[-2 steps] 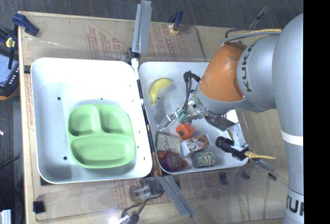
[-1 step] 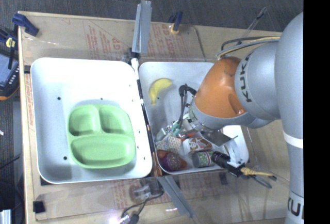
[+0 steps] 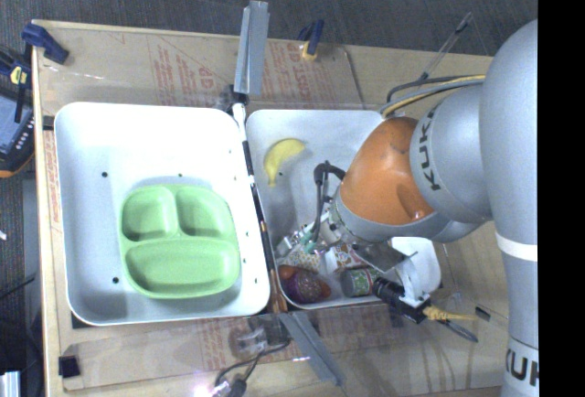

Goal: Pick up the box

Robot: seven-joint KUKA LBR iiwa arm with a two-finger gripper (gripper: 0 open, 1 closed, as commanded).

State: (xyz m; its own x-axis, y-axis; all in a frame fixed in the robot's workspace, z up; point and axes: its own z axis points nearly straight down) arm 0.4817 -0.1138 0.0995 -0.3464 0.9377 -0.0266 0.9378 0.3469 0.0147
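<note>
Green divided tray (image 3: 180, 242) in left bin (image 3: 78, 194); banana (image 3: 282, 157) in right; tool's grip indiscernible.

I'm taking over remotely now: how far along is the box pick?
Done: the arm is down in the right bin, above the clutter by its near wall. In hand: nothing I can confirm; its wrist hides the fingers. Left: grasping and lifting the box. The banana lies apart.
</note>
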